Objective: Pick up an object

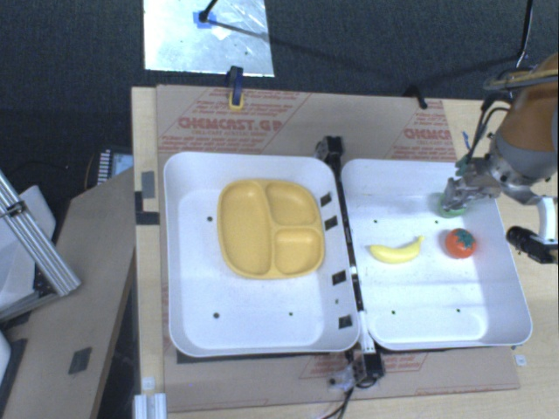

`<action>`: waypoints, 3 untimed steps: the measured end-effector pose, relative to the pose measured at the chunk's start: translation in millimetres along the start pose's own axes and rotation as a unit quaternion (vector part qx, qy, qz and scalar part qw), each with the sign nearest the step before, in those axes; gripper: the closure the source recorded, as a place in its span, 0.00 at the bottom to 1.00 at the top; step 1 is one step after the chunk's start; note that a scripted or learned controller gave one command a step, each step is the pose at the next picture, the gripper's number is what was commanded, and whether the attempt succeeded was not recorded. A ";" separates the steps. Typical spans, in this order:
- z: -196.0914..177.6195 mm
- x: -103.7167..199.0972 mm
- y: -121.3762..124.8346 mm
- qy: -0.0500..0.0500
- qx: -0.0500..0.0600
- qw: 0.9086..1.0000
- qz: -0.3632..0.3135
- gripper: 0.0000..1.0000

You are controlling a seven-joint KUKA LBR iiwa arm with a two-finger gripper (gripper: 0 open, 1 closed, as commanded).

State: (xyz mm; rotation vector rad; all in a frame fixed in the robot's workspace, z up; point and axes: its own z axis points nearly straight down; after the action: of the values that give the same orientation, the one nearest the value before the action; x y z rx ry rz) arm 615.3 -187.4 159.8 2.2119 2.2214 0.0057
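Green object [452, 202] (blurred) at fingers; yellow banana [395, 250], red tomato [460, 243] nearby.

dark speckled floor [70, 59] runs across the far side and down the left. on it, far left of centre, lies a shiny silver sheet [208, 23] with a blue patch. the surface [297, 116] is tan board, printed with red lettering. at the near left, a brown panel [87, 304] and an aluminium rail [35, 243].
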 end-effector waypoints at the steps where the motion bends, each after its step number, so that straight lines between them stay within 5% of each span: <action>1: -59.3 9.4 2.9 0.000 0.000 1.000 -0.001 1.00; 2: -110.1 9.1 4.6 0.000 0.001 1.000 -0.001 1.00; 3: -98.2 50.5 -8.7 0.001 0.004 1.000 -0.002 1.00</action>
State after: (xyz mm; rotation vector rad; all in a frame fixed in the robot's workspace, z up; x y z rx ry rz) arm 605.6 -136.7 257.8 2.2131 2.2300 0.0005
